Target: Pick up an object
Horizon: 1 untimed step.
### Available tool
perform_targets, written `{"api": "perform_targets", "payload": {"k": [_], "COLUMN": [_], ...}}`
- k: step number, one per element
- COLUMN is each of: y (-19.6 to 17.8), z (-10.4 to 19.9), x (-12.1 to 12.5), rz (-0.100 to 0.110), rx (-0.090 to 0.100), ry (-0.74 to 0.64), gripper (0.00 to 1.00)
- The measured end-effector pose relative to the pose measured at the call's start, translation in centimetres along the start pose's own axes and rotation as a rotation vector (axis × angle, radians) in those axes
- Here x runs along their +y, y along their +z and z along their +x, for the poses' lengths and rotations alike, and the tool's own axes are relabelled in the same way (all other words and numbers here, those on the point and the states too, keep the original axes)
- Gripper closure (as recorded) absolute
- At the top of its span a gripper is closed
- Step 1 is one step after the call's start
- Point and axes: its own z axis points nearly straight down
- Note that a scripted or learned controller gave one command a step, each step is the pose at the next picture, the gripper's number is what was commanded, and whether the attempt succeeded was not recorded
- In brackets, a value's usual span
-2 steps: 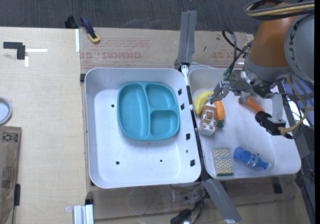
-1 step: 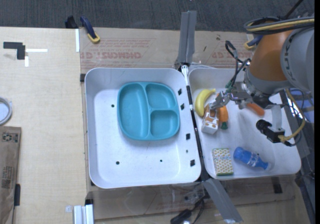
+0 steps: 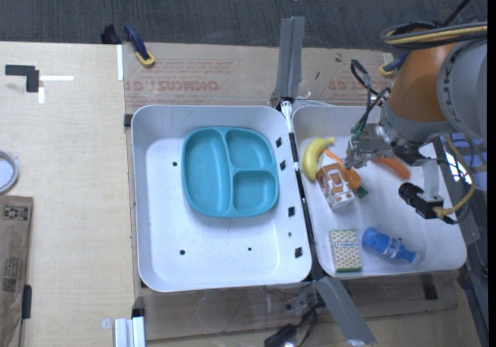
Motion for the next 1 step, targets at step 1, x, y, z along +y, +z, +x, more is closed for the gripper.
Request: {"api": "perform_targets", "payload": {"k": [1], "y": [3.34], "z": [-1.97], "x": [5.20], "rz": [0.022], "rx": [-0.001], "ry": [-0.048], "gripper": [1.00]}}
